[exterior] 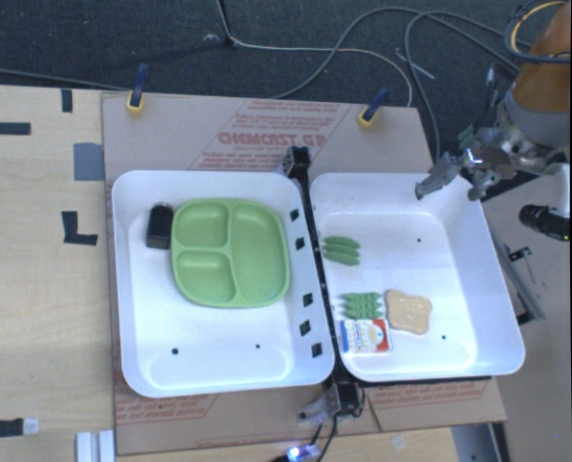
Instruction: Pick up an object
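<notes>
The arm (541, 65) comes in from the right side, and the gripper (456, 179) is above the far right corner of the right bin (479, 287). The two fingers (432, 183) are spread apart and there is nothing between them. In the right bin lie a green pod (341, 249) near the divider, and closer to the front a small green piece (361, 305), a tan piece (407, 312) that is perhaps bread, and a red and white packet (365, 336). These are well apart from the gripper. In the left bin (142, 354) there is a green tray (231, 252) with three compartments, and a black block (159, 226) just beside its left edge.
</notes>
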Motion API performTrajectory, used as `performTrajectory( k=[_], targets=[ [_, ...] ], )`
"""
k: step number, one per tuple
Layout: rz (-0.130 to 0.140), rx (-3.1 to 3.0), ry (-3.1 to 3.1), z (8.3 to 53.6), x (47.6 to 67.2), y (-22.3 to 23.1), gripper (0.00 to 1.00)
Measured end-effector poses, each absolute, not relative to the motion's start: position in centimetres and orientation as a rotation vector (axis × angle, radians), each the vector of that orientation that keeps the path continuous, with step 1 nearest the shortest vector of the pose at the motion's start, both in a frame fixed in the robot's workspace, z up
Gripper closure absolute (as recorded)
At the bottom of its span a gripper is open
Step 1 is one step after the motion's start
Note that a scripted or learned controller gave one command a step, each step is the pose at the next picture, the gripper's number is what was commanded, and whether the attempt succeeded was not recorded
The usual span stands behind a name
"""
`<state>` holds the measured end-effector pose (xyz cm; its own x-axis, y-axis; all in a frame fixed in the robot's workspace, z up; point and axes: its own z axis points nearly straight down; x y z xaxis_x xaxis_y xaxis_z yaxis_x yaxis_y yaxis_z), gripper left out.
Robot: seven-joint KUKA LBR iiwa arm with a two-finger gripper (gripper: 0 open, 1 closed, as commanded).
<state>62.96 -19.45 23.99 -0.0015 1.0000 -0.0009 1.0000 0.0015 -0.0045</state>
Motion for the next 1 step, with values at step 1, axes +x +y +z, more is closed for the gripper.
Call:
performTrajectory(
  k=[1],
  targets=[
    [0.006, -2.219, -2.221, 19.10, 62.72, -20.33, 0.00]
  ],
)
